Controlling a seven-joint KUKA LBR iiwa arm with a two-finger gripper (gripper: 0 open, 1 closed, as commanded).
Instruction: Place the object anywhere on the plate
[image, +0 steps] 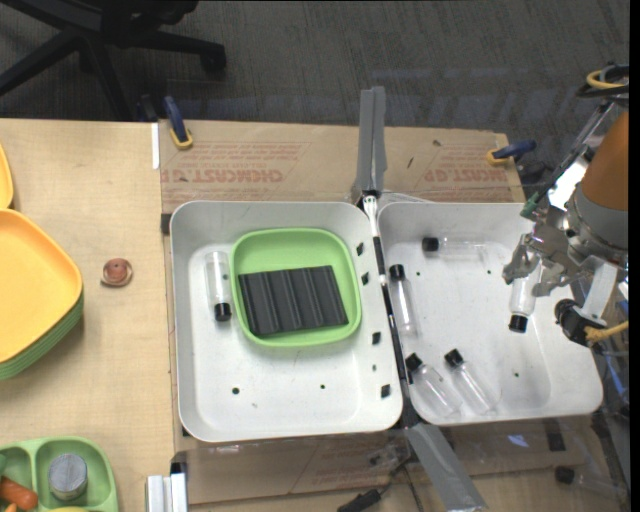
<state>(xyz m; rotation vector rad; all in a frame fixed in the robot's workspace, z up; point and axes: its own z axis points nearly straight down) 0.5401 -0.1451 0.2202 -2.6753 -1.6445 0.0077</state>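
1. While poised over the right bin (560, 395), gripper (531, 268): fingers closed on a clear vial (520, 300) with a black cap, hanging cap-down between them, raised above the bin floor near its right side.
2. Held vial, handling, judged: light, rigid, smooth-walled and likely slippery; round body prone to roll once set down; best taken across the barrel mid-length, away from the cap.
3. Green plate (345, 262): in the left bin (290, 400), upper middle, bearing a dark ribbed mat (294, 299).
4. Other vials: one lying just left of the plate (218, 284); one along the right bin's left wall (399, 296); two near its lower left corner (428, 379); one near the top (447, 243).
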